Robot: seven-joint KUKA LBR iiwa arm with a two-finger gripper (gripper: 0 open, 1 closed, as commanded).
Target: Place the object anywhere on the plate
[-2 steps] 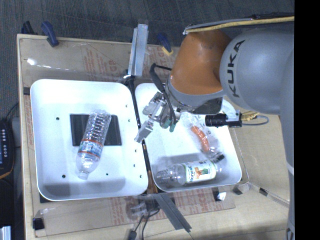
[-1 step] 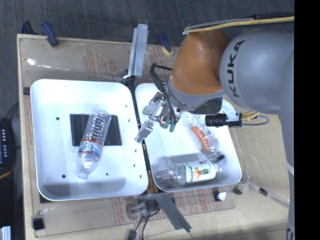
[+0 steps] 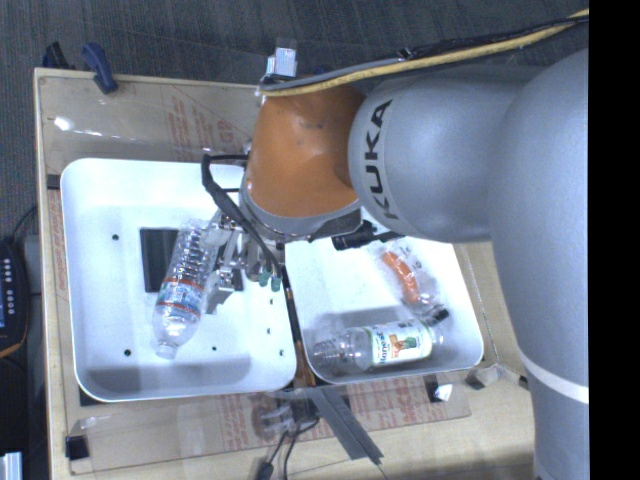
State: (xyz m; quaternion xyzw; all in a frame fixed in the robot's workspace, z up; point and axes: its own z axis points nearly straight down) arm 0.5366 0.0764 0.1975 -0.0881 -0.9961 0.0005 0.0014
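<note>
Two white bins side by side on the bench. Left bin: clear water bottle w/ blue label lying on its side, cap end toward the near-left, upper end up against the tool. Dark rectangular patch on the bin floor just left of the bottle, partly under it; can't tell what it is. Right bin: second clear bottle w/ green/orange label lying along the near wall, plus a small clear item w/ orange bits further back, near the right wall; the two look close but apart. Arm comes in from the right, the grey body and orange band cover the back of both bins and most of the divider between them, so anything under there is hidden. Blue clamp at the bench's far-left corner, some cables and bracket hw along the near edge. Tool sits low in the left bin, right at the water bottle's upper end, near the bin's right wall. Looks to be touching the bottle or v. close, but the fingers are lost in clutter and bottle glare: can't tell how far open it is or whether it actually has hold of the bottle.
</note>
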